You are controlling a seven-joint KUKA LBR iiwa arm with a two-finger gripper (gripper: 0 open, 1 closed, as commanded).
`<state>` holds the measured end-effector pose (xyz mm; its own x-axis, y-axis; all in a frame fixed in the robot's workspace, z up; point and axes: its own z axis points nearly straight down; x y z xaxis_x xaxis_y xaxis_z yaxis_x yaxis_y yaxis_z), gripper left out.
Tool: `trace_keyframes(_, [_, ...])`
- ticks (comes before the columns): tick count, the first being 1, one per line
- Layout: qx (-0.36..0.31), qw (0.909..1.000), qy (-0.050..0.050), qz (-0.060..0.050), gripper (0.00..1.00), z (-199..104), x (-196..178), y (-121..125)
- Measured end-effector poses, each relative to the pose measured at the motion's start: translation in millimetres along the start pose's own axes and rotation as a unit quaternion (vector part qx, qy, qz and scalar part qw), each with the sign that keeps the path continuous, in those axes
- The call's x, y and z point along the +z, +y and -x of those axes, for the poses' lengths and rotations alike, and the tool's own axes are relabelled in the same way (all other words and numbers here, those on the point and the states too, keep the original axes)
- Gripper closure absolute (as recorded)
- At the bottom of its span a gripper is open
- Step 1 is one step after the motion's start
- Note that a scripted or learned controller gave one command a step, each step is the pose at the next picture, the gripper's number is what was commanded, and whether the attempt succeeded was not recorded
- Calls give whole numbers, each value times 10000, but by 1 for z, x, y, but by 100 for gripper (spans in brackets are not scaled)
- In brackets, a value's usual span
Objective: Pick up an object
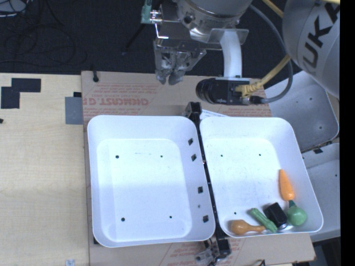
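My gripper (pixel 171 77) hangs high above the far edge of the left bin (pixel 100 148), well clear of it. Its fingers are drawn together with nothing between them. The objects lie far from it, in the near right corner of the right bin (pixel 244 132). There an orange carrot-shaped piece (pixel 286 185) rests against the right wall. Below it sit a green round piece (pixel 297 215), a small black block (pixel 275 214), a green stick (pixel 262 219) and an orange gourd-shaped piece (pixel 244 226), all crowded close together.
Both bins rest on a brown cardboard sheet (pixel 133 96) on the pale bench. A black ridge with clips (pixel 198 165) divides the two bins. Dark patches (pixel 22 90) mark the bench at the left.
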<state>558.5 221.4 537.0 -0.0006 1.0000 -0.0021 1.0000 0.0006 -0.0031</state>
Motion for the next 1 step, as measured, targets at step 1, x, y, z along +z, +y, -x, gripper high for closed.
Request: trace_keyframes(1, [1, 10000, 2, 2, 100, 1, 0, 1])
